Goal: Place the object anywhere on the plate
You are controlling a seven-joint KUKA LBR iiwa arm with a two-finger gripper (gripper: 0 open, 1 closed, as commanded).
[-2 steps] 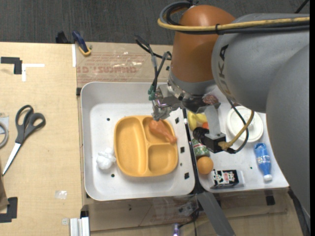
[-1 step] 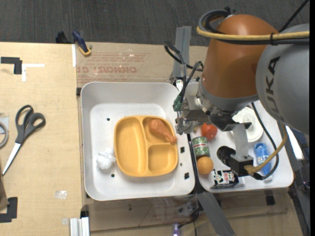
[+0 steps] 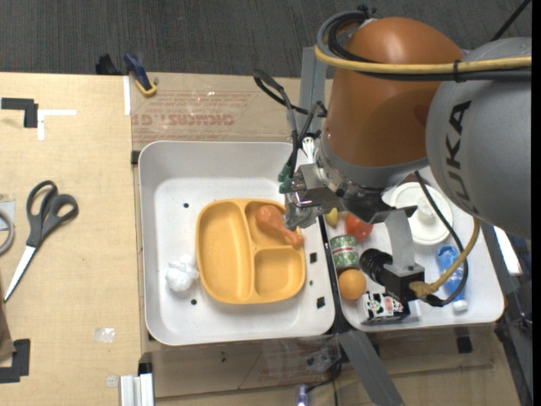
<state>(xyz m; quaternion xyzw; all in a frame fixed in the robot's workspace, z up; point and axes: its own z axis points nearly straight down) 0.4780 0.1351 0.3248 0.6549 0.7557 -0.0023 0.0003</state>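
Observation:
A yellow divided plate (image 3: 228, 252) lies in the left white bin (image 3: 161, 227). An orange, elongated object (image 3: 275, 223) rests in the plate's upper right compartment, its end reaching the plate's right rim. My gripper (image 3: 296, 211) hangs right over that end of the orange object, at the plate's right edge. The wrist and the big orange band above it hide the contact, so I cannot say whether the object is held.
A white crumpled lump (image 3: 180, 273) lies left of the plate. The right bin (image 3: 482, 307) holds a green can (image 3: 344, 250), an orange ball (image 3: 352, 285), a red item (image 3: 359, 227), a white cup (image 3: 418, 205) and a blue object (image 3: 448, 269). Scissors (image 3: 38, 218) lie on the bench.

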